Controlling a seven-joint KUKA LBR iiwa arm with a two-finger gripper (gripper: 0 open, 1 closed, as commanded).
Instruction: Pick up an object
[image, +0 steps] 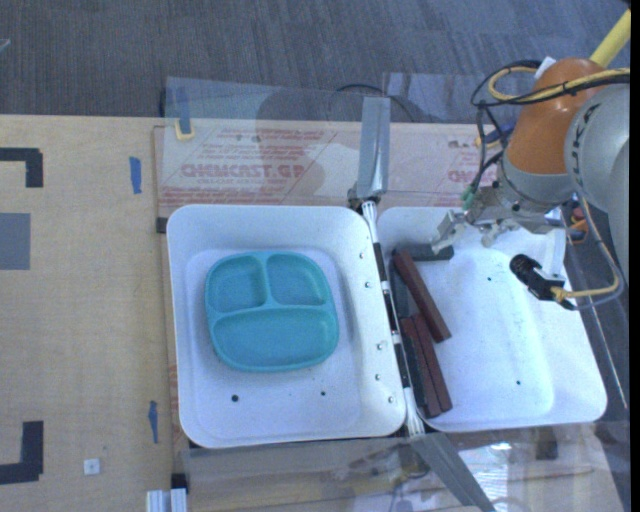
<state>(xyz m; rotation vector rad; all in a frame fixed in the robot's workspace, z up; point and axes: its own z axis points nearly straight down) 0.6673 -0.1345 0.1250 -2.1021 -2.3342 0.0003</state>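
Camera view: two-finger gripper (470, 222), closure undeterminable, is seen up-right of 2 long brown-and-grey wooden blocks (420, 330), axis running down-right.

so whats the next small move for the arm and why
Probably slide the tool toward the left edge of the right bin and lower it. It sits over the bin's far edge, and the brown sticks lie along the wall shared with the left bin, nearer the camera than the tool.
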